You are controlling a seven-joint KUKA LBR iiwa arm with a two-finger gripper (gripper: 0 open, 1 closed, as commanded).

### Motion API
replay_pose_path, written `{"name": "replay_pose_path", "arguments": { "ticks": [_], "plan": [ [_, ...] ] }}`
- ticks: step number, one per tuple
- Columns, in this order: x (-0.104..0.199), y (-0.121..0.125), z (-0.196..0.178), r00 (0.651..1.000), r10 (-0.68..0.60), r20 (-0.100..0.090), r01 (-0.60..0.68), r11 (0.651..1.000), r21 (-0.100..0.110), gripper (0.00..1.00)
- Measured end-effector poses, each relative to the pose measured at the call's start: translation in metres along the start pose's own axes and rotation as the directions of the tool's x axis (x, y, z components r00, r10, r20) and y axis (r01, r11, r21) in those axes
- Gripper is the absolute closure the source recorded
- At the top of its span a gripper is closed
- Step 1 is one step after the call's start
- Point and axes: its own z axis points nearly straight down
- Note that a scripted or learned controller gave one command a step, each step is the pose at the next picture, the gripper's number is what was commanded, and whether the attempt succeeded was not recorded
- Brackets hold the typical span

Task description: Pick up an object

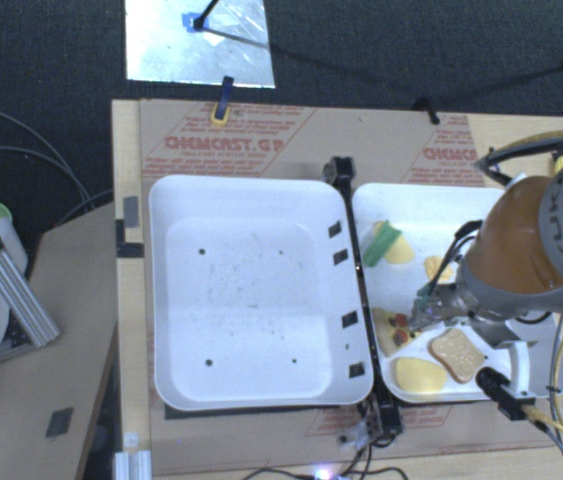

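Leftmost, you see the shallow white plastic bin [251, 288] on the cardboard-topped counter [291, 138]. Right of it, the second white bin [431, 203] holds a green oblong toy [382, 242], a pale yellow round piece [400, 252], small red and brown bits [399, 321], a tan slice-of-bread toy [457, 354] and a yellow oval piece [418, 374]. Your pincer [423, 313] hangs just above the red bits; whether it is apart or together you cannot tell.

Silvery sheet [199, 26] lying on dark floor beyond the bench. Brown cardboard [261, 133] with red print under the bins. Metal frame [6, 278] at left.
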Motion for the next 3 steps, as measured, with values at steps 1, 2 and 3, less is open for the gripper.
{"name": "replay_pose_path", "arguments": {
  "ticks": [1, 2, 3],
  "plan": [
    [0.051, 0.007, -0.089, 1.0, -0.006, -0.001, 0.006, 1.0, 0.005, 1.0],
    [0.11, 0.028, -0.203, 1.0, -0.008, -0.001, 0.008, 1.0, 0.001, 1.0],
    [0.147, 0.015, -0.248, 1.0, -0.005, -0.002, 0.005, 1.0, 0.008, 1.0]
  ]
}}
